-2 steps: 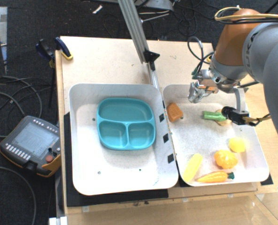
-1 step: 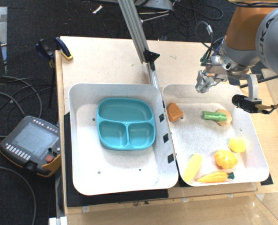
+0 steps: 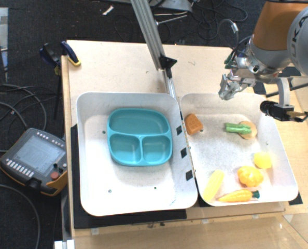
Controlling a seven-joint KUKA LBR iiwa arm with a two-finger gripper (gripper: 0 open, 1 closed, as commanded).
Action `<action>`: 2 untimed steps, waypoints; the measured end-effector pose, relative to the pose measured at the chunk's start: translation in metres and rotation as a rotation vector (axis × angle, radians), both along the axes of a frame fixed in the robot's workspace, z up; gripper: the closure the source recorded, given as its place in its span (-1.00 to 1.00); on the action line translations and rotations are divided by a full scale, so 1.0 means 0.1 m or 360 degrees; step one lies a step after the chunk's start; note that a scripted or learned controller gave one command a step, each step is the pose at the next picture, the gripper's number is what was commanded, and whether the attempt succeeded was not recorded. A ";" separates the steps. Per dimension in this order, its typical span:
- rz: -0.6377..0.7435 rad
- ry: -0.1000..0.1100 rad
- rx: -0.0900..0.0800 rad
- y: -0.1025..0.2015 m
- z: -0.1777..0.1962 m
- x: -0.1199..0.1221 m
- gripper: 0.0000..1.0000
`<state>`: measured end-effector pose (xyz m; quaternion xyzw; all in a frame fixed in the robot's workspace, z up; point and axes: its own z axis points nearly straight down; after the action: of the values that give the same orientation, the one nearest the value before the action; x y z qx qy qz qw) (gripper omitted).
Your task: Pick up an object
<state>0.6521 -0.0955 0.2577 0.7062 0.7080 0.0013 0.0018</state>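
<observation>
My gripper [image 3: 227, 91] hangs over the far rim of the right bin [image 3: 281, 154], with nothing visible between its fingers. Below it in that bin lie a brown bread-like piece [image 3: 194, 123] at the left wall and a green vegetable [image 3: 236, 128] resting on a tan disc [image 3: 250, 130]. Nearer the front sit a small yellow block [image 3: 263, 161], a yellow pepper-like lump [image 3: 250, 176], a pale yellow banana shape [image 3: 213, 185] and an orange carrot [image 3: 238, 195].
The left bin [image 3: 92, 191] holds a teal divided plate [image 3: 140, 136]. A grey metal pole [image 3: 149, 27] slants up from a black clamp between the bins. A teach pendant [image 3: 35, 161] lies on the floor at left. Cables trail behind the bench.
</observation>
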 end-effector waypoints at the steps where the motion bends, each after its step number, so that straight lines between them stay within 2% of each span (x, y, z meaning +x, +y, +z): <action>1: 0.0008 0.0010 0.0003 0.53 -0.14 -0.04 1.00; 2: 0.0010 0.0009 0.0005 1.18 -0.18 -0.05 1.00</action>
<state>0.6471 0.0226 0.2399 0.7040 0.7102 0.0005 -0.0012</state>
